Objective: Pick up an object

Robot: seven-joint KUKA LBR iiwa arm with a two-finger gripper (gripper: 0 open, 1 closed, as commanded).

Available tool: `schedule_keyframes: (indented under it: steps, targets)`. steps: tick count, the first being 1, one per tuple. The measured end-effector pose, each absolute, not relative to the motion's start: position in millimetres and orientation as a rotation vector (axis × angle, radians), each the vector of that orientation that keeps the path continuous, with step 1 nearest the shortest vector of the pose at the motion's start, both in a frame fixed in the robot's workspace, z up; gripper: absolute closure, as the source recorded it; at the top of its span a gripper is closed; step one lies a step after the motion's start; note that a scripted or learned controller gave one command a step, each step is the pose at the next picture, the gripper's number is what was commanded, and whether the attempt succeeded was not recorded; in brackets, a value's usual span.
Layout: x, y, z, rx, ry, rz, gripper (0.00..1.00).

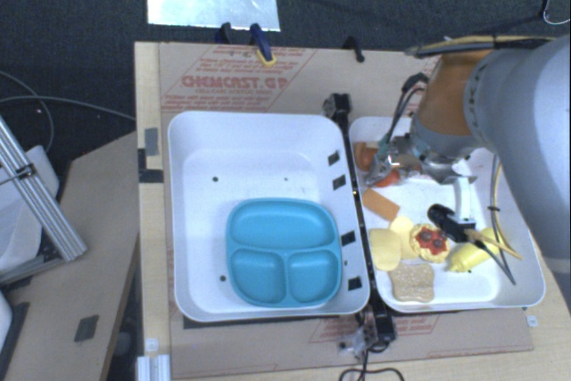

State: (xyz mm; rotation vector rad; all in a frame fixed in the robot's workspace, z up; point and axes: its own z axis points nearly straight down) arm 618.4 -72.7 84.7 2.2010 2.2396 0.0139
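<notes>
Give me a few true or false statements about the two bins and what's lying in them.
1. The blue divided plate lies in the left bin. True.
2. The slice of bread lies in the left bin. False: it lies in the right bin, near its front edge.
3. The arm reaches over the right bin. True.
4. The blue plate has five compartments. False: three.
5. The banana lies beside the blue plate. False: it lies in the right bin.

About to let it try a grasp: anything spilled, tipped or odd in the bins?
Nothing stands out. The blue tray lies flat in the left bin. The play food is loosely heaped inside the right bin, none over the rim.
</notes>
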Motion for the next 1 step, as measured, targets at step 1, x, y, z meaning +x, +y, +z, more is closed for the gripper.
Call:
schedule_keyframes:
  steps: [1]
  targets:
    - [632.4, 6.9, 191.6, 2.202, 2.232, 0.017, 1.00]
